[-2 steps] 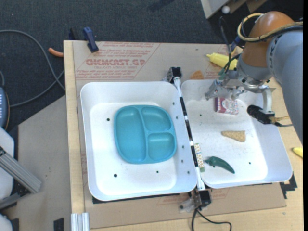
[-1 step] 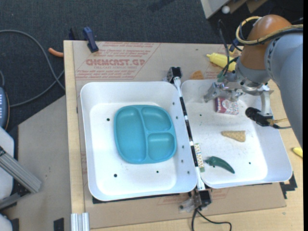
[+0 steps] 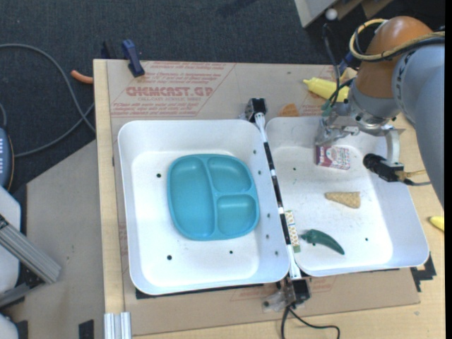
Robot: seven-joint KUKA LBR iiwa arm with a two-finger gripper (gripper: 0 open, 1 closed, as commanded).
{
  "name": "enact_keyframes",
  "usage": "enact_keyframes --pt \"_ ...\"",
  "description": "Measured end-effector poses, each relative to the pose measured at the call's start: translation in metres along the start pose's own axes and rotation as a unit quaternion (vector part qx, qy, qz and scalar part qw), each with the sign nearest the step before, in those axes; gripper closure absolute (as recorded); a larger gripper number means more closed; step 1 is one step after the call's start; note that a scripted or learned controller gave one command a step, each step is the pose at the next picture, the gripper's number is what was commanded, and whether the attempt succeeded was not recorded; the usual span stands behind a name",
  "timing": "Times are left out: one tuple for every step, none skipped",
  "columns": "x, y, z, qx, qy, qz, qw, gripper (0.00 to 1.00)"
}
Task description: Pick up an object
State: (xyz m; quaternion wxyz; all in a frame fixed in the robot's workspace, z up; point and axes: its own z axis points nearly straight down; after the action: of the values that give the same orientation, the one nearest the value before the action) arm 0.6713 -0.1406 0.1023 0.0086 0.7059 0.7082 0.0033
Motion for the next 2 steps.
enact_keyframes --pt "0.0 0.0 0.0 0.0 0.0 0.0 1.0 0.0" --pt "-0.008 -0.015 0.012 0.002 0.002 0.001 1.0 0.0"
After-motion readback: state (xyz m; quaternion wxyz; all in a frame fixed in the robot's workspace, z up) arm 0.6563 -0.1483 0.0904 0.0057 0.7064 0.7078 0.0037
